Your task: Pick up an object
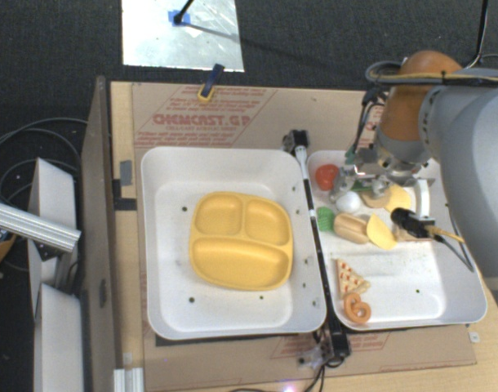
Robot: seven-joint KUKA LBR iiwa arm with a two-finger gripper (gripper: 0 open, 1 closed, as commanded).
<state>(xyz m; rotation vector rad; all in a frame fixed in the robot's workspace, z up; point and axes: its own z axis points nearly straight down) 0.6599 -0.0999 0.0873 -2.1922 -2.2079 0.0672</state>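
Seemingly at the reaching step, with the jaws (378, 180) low over the food toys near the far edge of the right bin (457, 300), just beside the white egg (348, 202) and red tomato (326, 175), aperture impossible to tell, next probably needing careful closing around one toy.

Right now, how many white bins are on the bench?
2: the left bin holds a yellow tray; the right bin holds the toy food.

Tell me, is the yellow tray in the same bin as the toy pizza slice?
No, the yellow tray lies in the left bin, while the pizza slice lies in the right bin.
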